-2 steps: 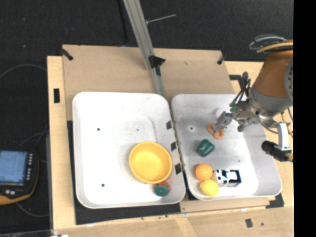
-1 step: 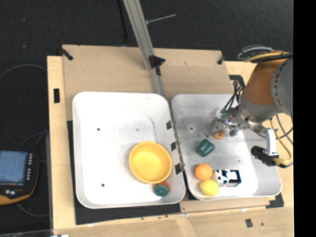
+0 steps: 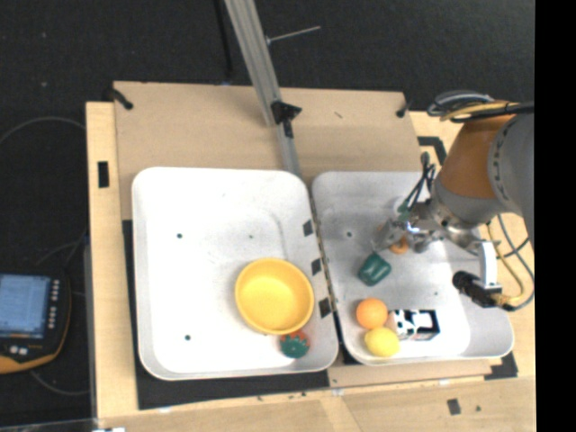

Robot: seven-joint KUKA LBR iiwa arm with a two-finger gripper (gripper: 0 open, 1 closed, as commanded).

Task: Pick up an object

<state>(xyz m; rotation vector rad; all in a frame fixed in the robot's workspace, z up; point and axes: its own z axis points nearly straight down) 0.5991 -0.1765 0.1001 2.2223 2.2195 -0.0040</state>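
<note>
The arm's hand (image 3: 402,233) hangs low over the right bin (image 3: 346,196), its fingers lost in a tangle of dark cable and metal; whether they are parted or closed cannot be made out. A small orange scrap (image 3: 399,248) just under it is too tiny to identify. In the left bin (image 3: 180,196), the yellow bowl (image 3: 274,294) covers part of a small green-and-red object (image 3: 294,344) at its lower edge. The bench (image 3: 225,133) runs off the frame's bottom.
</note>
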